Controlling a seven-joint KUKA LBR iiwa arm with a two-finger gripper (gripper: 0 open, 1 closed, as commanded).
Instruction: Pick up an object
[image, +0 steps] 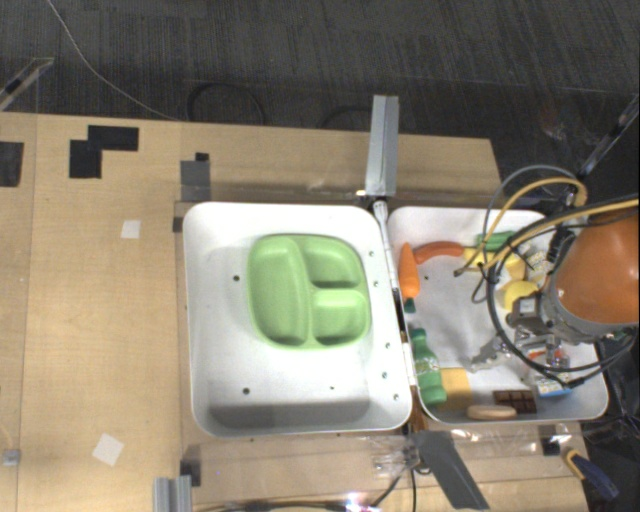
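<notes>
In the right-hand bin (440, 225) a small heap of objects is seen: an orange carrot-like piece (412, 262) lies against the left wall near the far corner, bent toward the centre; a green toy bottle (424, 364) is lodged along the same wall lower down, with a tan block (455, 381) just beside it near the front edge; a pale wooden stick-like piece (491, 411) and a dark brown bar (516, 400) are found at the front wall, touching or nearly touching each other; a yellow rounded object (519, 294) and a green-and-yellow item (496, 243) are partly covered by cables on the right side of the bin. The gripper (527, 345) is lowered over the right part of this bin, above the brown bar and a blue-edged item (552, 390); whether it is spread or pressed together cannot be told, since it is masked by wiring, and nothing can be confirmed as being held. The wrist is topped by the orange band of the arm (603, 272), and black and yellow cables (525, 205) are looped around it. In the left-hand bin (215, 400), a light green divided tray (305, 290) is laid slightly tilted near the centre. Both bins are set side by side on a wooden bench (90, 330), with a grey metal bracket (382, 145) standing at the far end of their junction
</notes>
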